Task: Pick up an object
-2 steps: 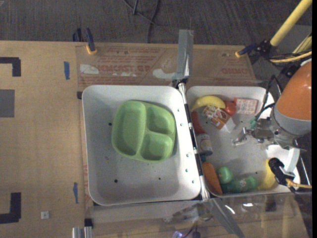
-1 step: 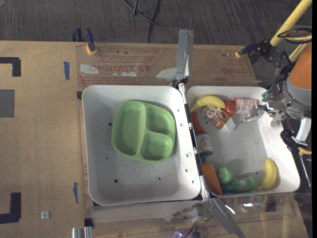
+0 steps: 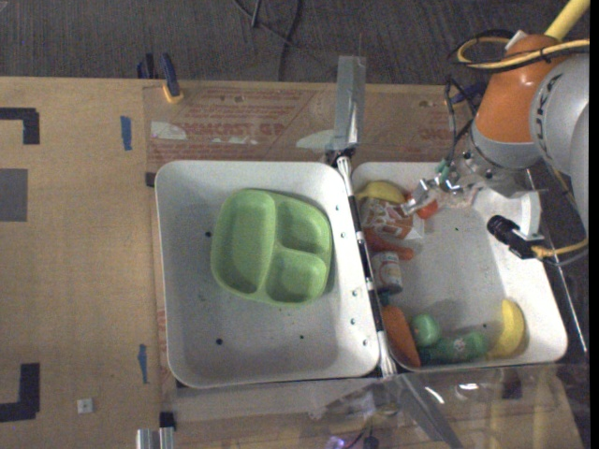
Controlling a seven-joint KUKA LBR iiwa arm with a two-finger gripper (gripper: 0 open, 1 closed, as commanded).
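Camera view: the right bin [image 3: 538,340] holds the candidates, mostly crowded along its left wall and near edge: a yellow banana-like piece [image 3: 382,192] at the far corner, a printed pouch [image 3: 384,218], a small can [image 3: 387,273], an orange carrot [image 3: 401,335], green pieces [image 3: 442,340] and a yellow lemon-like piece [image 3: 509,327]. These look like light, stiff plastic play food, smooth and likely to slip; the carrot's middle offers a narrow span to pinch. The hand [image 3: 438,188] hangs over the bin's far left corner, just beside the pouch, with the arm bent in from the right. A small red thing [image 3: 428,210] sits at its tip; whether it is gripped, I cannot tell. A green divided plate [image 3: 272,247] lies in the left bin [image 3: 187,335].
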